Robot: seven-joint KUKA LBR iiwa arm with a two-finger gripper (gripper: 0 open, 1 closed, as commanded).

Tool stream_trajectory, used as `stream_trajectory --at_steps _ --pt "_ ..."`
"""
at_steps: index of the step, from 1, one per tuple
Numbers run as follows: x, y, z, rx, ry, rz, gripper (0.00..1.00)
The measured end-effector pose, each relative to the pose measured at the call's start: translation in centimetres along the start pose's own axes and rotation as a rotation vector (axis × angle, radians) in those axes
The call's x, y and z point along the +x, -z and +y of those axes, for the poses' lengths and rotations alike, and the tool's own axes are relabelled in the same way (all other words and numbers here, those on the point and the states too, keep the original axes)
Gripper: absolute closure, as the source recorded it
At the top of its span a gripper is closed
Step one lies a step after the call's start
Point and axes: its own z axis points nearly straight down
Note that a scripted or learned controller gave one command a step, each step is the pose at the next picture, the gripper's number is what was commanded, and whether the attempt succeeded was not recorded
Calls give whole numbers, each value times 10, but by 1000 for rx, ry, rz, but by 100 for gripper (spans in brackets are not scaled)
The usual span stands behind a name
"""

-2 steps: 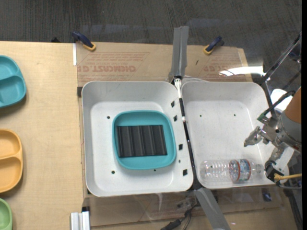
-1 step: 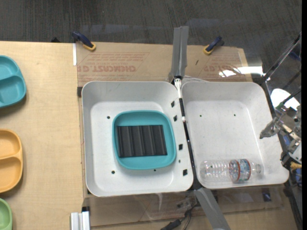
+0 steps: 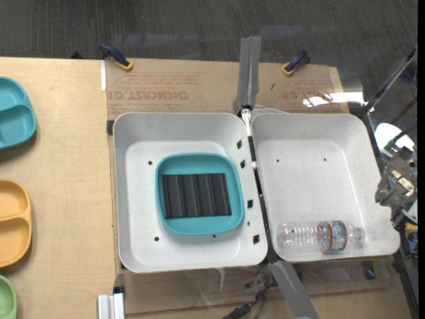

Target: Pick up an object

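Jaws (image 3: 397,186) are seen at three o'clock, outside the right bin (image 3: 312,128); open or closed cannot be told. Bottle (image 3: 320,236) is laid on its side at five o'clock. Being round, it could be rolled away if nudged.

Overall light: bright and even, from overhead.
Glare: a white patch on the cardboard sheet (image 3: 219,88) behind the right bin (image 3: 312,138); faint pale streaks across the dark floor (image 3: 199,12) at the top.
Shadows: soft and short; a light grey shade lies along the inner walls of the left bin (image 3: 133,178).
Highlights: small glints on the clear bottle (image 3: 320,236).
Sharpness: centre fairly crisp; printed lettering on the cardboard sheet readable but soft.
Edges: right side cluttered and slightly blurred.
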Motion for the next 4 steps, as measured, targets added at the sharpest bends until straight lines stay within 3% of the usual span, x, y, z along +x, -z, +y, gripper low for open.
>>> stream_trajectory --at_steps 1,2,3,4 --pt "8 81 -7 -5 381 2 100" --pt "74 23 -30 0 -40 2 100" --pt "74 23 -30 -1 -40 2 0" --pt "39 6 -37 -1 -141 2 0"
